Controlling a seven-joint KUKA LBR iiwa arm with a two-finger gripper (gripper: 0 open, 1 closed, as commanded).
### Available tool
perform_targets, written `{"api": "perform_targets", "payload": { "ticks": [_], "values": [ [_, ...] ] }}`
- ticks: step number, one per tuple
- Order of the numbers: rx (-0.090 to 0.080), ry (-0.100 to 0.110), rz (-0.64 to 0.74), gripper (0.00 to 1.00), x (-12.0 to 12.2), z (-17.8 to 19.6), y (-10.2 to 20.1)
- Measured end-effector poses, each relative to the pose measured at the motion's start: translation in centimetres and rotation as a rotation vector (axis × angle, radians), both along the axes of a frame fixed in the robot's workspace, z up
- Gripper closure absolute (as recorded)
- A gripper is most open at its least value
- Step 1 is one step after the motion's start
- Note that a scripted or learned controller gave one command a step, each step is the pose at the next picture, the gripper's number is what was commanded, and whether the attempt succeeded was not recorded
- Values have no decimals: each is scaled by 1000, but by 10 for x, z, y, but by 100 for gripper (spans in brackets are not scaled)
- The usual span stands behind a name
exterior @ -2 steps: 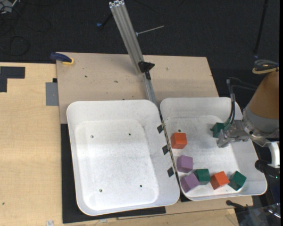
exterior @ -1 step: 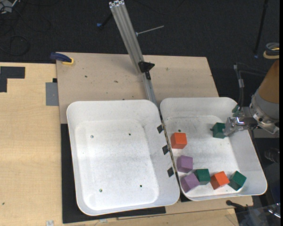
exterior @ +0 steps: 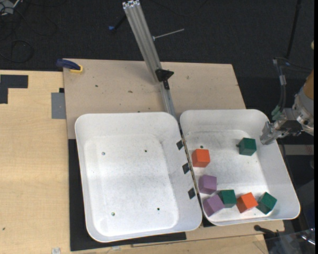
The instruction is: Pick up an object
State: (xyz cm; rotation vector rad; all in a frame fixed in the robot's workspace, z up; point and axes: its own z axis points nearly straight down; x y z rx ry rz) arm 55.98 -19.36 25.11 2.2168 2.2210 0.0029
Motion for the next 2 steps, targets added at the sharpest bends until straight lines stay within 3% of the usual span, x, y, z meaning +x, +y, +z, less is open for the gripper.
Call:
{"api": "perform_targets", "payload": {
  "ticks": [2],
  "values": [
    [4, 8, 3, 100, -5, -8, 102]
  ]
}}
